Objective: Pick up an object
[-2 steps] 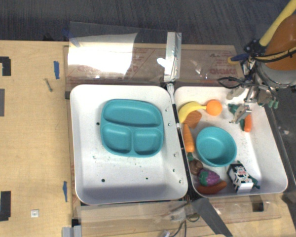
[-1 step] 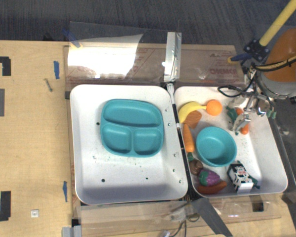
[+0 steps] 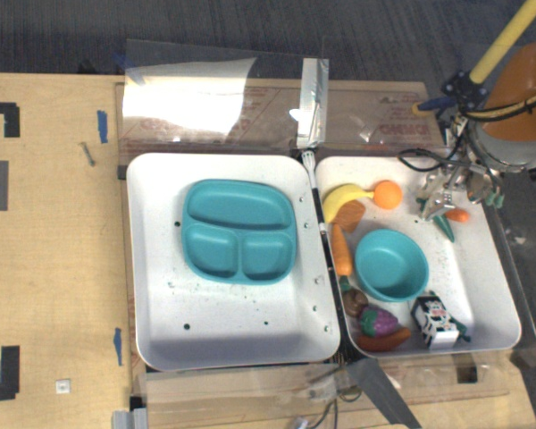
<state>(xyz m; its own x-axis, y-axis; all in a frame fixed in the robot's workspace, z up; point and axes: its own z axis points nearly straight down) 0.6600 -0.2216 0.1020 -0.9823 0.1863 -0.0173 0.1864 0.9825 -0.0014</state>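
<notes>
The metal two-finger tool [image 3: 448, 202] hung over the far right corner of the right white bin [image 3: 505, 324], its fingers closed on a small orange carrot-like toy with a green tip [image 3: 453, 219]. A teal plastic bowl [image 3: 391, 264] sat near the middle of that bin, well apart from the carrot.
</notes>
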